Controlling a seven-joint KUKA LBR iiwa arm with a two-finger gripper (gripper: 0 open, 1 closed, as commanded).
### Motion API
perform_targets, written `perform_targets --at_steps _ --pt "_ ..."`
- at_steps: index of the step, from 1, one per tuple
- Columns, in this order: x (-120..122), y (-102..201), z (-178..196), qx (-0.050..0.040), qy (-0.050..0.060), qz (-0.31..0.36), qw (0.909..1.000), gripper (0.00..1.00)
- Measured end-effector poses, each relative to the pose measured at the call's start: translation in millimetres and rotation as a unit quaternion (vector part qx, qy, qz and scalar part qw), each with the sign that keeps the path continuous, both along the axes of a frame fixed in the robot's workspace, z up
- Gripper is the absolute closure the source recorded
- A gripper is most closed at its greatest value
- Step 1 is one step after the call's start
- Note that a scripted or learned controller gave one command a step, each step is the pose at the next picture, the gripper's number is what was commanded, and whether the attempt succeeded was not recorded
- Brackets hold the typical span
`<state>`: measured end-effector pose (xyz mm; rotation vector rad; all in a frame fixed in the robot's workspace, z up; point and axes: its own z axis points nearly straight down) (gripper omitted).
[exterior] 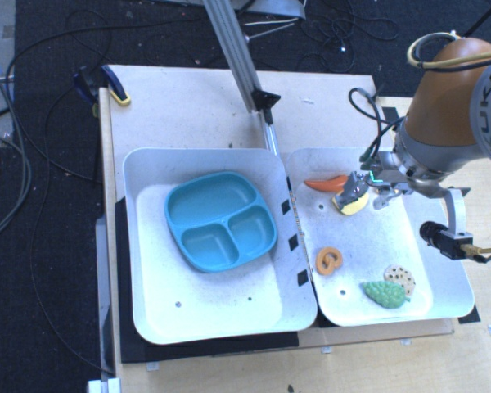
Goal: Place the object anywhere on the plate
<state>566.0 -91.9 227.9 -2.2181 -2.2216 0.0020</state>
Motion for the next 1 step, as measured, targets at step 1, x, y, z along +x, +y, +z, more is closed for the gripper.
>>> perform_targets --at_steps 1 --pt "0.5 -0.1 0.7 -0.0002 -0.001 0.000 1.0000 0.00"
